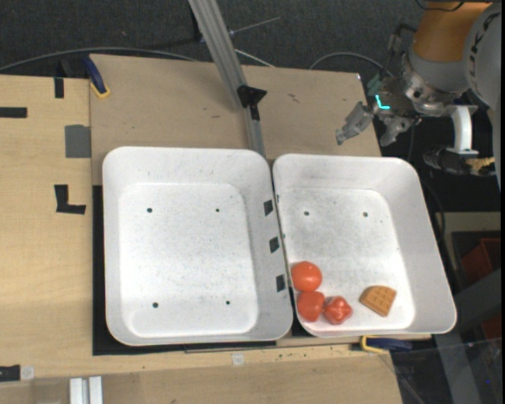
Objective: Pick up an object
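Two white bins sit side by side on the bench, the left bin (185,242) bare inside. In the right bin (353,225), near its front edge, lie three red pieces (316,297) close together and a tan waffle-like piece (378,300). The gripper (372,124) hangs above the bench behind the right bin, nothing between its fingers.

Right bin (404,225) floor open — objects (320,297) crowd its near edge.

The wooden bench (177,99) bears two white bins, left bin (185,242) touching right bin (421,225).
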`<state>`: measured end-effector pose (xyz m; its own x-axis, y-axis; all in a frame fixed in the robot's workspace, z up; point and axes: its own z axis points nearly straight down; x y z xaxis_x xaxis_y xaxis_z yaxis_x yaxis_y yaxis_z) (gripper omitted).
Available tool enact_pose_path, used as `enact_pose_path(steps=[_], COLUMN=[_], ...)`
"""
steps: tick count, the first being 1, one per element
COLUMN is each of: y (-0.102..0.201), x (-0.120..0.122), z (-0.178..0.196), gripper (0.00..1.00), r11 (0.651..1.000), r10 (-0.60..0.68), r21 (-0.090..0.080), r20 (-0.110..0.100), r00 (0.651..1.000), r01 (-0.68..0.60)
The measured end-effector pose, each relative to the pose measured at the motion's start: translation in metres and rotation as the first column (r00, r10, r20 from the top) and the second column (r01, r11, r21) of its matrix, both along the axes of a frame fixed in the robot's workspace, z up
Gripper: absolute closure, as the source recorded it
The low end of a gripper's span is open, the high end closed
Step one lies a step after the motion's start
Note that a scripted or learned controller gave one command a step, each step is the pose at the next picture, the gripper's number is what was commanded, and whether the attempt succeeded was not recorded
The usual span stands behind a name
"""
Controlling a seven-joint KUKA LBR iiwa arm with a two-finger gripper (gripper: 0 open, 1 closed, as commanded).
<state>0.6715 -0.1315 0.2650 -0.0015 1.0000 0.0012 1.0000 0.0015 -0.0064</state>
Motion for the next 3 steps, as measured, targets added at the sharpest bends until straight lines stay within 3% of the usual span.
enact_pose_path(steps=[1,3], y=[0.000,0.008], x=[0.001,0.002], z=[0.003,-0.124], gripper=[0.00,0.00], r11=[1.000,1.000], r10=[0.001,0.001], r21=[-0.002,-0.002], r20=[0.005,-0.002], r00=[1.000,1.000], r01=[-0.001,-0.001])
